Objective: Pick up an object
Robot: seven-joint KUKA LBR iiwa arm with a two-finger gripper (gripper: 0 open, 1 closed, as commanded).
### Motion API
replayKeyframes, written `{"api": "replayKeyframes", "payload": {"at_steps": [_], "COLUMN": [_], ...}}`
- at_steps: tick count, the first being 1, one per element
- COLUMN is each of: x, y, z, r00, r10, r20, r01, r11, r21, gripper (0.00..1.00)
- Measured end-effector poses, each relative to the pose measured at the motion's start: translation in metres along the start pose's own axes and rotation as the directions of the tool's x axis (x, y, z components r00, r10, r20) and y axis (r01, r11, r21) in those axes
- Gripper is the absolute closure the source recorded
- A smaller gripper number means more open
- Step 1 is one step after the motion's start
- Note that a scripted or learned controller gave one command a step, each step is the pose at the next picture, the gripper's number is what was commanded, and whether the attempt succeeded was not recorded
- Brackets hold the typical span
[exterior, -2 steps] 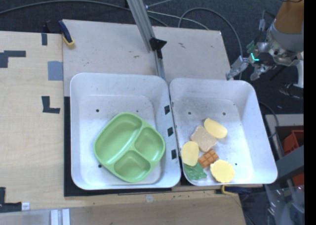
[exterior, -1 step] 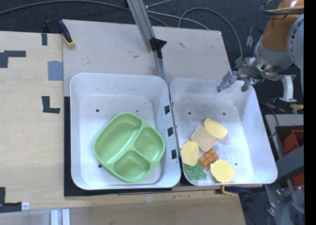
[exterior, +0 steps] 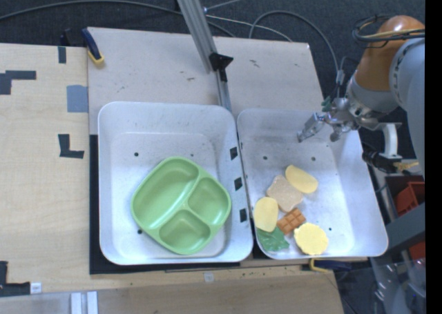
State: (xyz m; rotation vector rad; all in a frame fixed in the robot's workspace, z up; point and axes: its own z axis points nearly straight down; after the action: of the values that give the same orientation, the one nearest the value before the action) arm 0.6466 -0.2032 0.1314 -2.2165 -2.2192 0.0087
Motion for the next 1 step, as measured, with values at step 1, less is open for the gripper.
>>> {"api": "replayKeyframes", "payload": {"at_steps": [1], "x": [0.0009], "y": [0.0], "z": [0.0452], "r00": [1.0], "r10": [-0.002], "r20": [0.002], "r01": [0.002], "r11": [1.0], "r21": [-0.005], "gripper": [0.0]}}
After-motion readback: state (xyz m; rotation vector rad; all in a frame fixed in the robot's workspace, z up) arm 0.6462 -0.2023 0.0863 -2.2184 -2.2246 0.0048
